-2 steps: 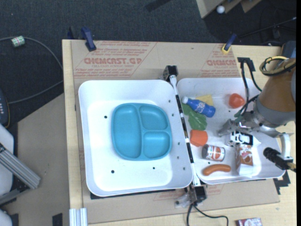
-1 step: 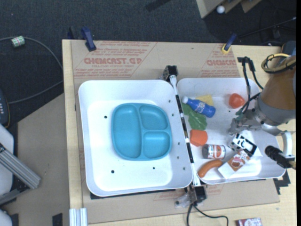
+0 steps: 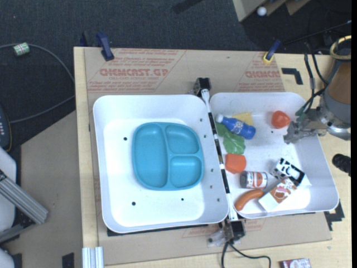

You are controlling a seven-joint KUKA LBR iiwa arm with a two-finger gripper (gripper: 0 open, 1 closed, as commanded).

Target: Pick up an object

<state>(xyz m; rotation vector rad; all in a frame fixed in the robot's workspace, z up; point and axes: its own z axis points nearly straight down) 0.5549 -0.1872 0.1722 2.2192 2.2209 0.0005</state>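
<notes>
A: What lies in the right bin (image 3: 321, 166)?
B: Smooth toys: a blue bottle (image 3: 237, 125), a glossy orange sausage (image 3: 249, 198), a small can (image 3: 255, 179), a red tomato (image 3: 280, 119).
A: And the end effector (image 3: 298, 132)?
B: Over the bin's right side, near the tomato; its state I cannot tell. The arm is cut off at the edge.
A: Left bin (image 3: 111, 116)?
B: A matte teal divided plate (image 3: 167, 154).

Arm (image 3: 340, 88) enters from right edge, upper-right of frame. Grey body, orange band above wrist, dark cables trailing alongside. Wrist angled down and leftward. Gripper (image 3: 294, 133) low, at right-hand side, pointing down-left. Metal finger assembly looks small and dark from this slanted view; finger gap too blurred to judge, possibly narrow. Nothing visibly between fingers. Rest of arm cut off by frame edge.
</notes>
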